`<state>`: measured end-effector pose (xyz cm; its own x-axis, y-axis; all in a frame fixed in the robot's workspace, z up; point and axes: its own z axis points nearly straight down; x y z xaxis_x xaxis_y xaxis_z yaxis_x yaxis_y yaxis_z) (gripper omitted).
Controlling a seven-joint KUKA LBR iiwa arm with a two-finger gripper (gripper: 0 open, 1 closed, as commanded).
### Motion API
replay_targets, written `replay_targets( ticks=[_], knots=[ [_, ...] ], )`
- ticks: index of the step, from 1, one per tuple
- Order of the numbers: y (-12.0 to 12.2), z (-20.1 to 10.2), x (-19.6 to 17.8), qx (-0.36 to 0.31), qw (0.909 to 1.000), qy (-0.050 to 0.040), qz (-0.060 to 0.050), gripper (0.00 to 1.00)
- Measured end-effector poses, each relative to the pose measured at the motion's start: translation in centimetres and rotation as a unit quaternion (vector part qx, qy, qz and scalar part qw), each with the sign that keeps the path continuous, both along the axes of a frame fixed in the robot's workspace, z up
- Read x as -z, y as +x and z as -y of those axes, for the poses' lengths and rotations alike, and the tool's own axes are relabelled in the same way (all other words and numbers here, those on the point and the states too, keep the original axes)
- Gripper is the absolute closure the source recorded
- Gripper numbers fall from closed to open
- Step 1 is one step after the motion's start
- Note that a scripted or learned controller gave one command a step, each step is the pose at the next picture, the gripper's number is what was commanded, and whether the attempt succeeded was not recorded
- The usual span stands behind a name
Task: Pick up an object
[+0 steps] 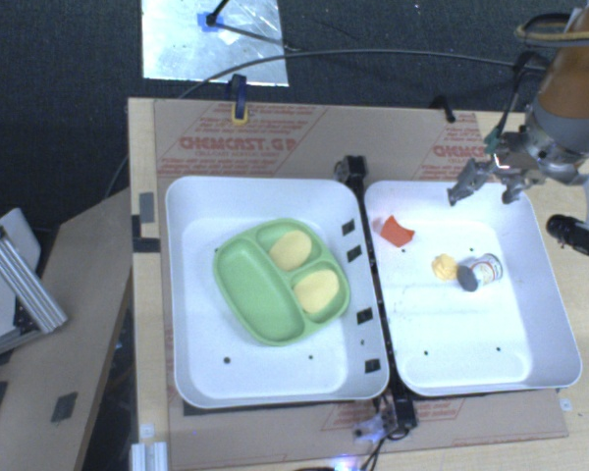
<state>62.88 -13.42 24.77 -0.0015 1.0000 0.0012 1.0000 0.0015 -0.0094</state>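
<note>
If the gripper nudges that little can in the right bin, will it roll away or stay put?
The can seems to lie on its side, so a nudge across its length would probably roll it. The yellow piece touching it may block rolling that way. It looks small, so probably light, and its round wall may slip between fingers.

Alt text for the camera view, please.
The gripper hangs open over the right bin's far edge, holding nothing. An orange piece, yellow lump and small can lie below; the left bin holds a green divided plate.
</note>
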Motion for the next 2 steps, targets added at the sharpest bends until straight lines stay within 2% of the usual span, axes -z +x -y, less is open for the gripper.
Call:
replay_targets(
  ticks=[1,2],
  knots=[
    [0.2,0.0,-0.7,-0.001,1.0000,-0.0007,0.005,0.00],
    [-0.1,-0.3,3.6,0.000,1.0000,-0.0007,0.004,0.00]
  ],
)
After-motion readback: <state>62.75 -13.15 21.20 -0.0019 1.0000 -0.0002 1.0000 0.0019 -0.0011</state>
